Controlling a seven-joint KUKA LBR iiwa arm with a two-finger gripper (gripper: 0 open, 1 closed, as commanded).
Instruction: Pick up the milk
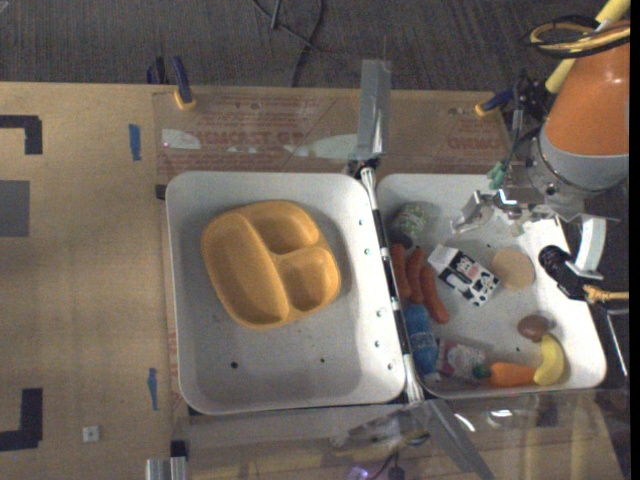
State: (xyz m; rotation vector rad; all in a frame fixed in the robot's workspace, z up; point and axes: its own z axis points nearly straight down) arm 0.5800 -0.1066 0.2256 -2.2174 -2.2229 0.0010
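The milk (a small carton, lying flat) looks light and stiff; grip its long sides. Gripper state: cannot tell.

Two bins are sitting side by side on the bench. Left bin: a divided plate is lying left of its centre. Right bin: the milk carton is lying near the centre; sausages are lying along the left wall; a banana and carrot are resting at the near right corner. The gripper is hanging over the far edge.
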